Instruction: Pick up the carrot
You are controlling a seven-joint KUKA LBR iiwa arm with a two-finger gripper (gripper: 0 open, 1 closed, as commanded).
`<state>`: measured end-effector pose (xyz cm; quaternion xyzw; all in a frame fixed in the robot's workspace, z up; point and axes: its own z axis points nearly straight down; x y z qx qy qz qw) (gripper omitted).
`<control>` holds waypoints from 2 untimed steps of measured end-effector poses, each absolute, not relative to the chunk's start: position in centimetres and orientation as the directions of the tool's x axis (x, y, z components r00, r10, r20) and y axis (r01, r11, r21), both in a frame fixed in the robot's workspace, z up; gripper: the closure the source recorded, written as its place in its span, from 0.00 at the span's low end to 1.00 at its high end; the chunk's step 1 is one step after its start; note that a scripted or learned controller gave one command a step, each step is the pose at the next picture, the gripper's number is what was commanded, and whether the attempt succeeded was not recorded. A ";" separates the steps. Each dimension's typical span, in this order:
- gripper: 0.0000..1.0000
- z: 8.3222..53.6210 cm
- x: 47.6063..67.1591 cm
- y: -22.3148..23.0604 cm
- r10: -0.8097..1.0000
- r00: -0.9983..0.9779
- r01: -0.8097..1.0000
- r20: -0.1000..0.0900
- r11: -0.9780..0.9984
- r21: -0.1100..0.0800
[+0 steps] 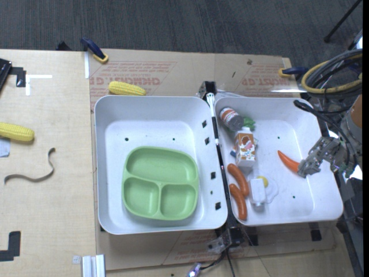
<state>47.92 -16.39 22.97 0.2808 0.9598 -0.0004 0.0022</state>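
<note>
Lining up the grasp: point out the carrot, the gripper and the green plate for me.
carrot (286,159): camera view, middle of its orange body.
gripper (304,171): camera view, midway between the fingertips, at the carrot's lower end.
green plate (163,152): camera view, its upper rim.

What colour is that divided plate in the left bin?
Light green; the divided plate shows plainly in the camera view.

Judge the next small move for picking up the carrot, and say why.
Probably close and lift slightly. The gripper sits low in the right bin, right at the carrot's lower end, but the view does not show the carrot clearly between its fingers, so no hold can be confirmed.
</note>
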 end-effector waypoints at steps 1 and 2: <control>0.00 23.0 47.9 -16.4 0.539 -0.842 0.539 -0.004 0.842 0.000; 0.00 11.2 48.3 -12.3 0.298 -0.955 0.298 -0.001 0.955 0.001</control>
